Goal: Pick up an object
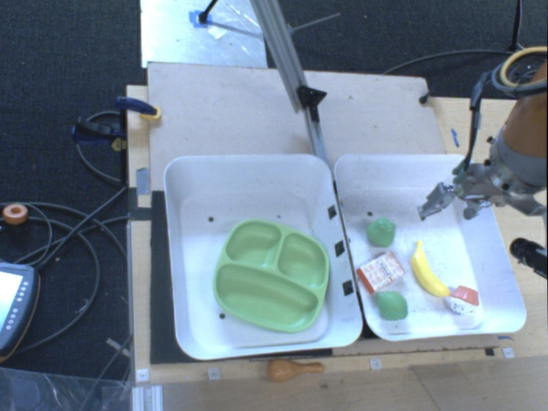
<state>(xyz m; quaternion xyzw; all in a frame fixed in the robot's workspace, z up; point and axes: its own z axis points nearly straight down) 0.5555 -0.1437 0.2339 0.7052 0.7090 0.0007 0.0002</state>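
1. White plastic frames the scene: two shallow bins sit side by side on the tabletop [231, 110], the left bin [193, 229] carrying a green divided plate [272, 274], the right bin [492, 255] carrying the pickable things.
2. The step in hand looks like the approach: the hand [454, 199] hangs over the right bin's upper half, at about one o'clock from the bin's middle, with nothing between its fingers.
3. The fingers appear spread, one tip [432, 204] reaching toward nine o'clock and the other pointing down near the bin's right wall; no object touches either.
4. Candidates lie toward six o'clock of the hand: a round green piece [381, 230] nearest, a yellow banana [426, 271] below it, a red-and-white carton [380, 272], a second green piece [392, 305], and a small red-and-white item [463, 299] near the bin's lower right corner.
5. The next move, by this reading, calls for choosing one target, centring the spread fingers over it, descending and closing; the banana and carton lie close together, so a stray finger could nudge a neighbour.
6. The grey arm [522, 144] enters from three o'clock, wrist bent downward over the bin.
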